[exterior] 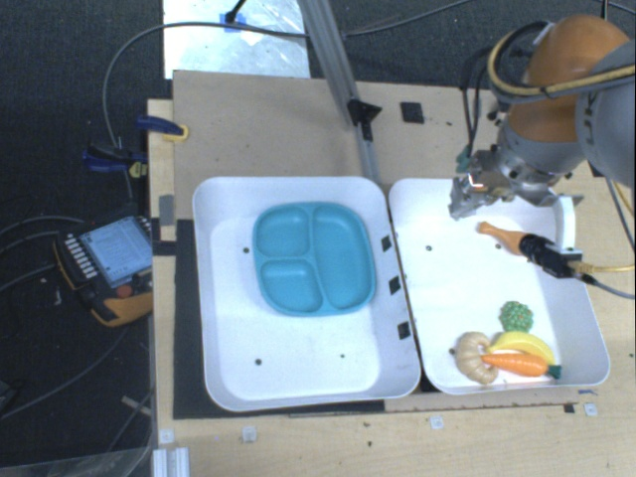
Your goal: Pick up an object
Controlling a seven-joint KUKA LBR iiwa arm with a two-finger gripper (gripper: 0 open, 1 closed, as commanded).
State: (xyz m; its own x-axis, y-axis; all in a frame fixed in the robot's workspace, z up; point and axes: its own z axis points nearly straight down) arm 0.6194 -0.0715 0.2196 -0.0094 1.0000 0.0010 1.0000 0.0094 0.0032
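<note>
Robotics lab: tan board worktop (268,127) on dark carpet, loose black cables (119,58), blue spring clamps (149,127), handheld control pendant (109,266), two shallow white plastic bins (229,366) with toy food.

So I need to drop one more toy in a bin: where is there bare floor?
Left bin: a bare strip below the blue plate. Right bin: bare middle and left side, between the gripper and the toys. Crowded: its lower right corner, with broccoli, banana, carrot and the tan piece.
</note>
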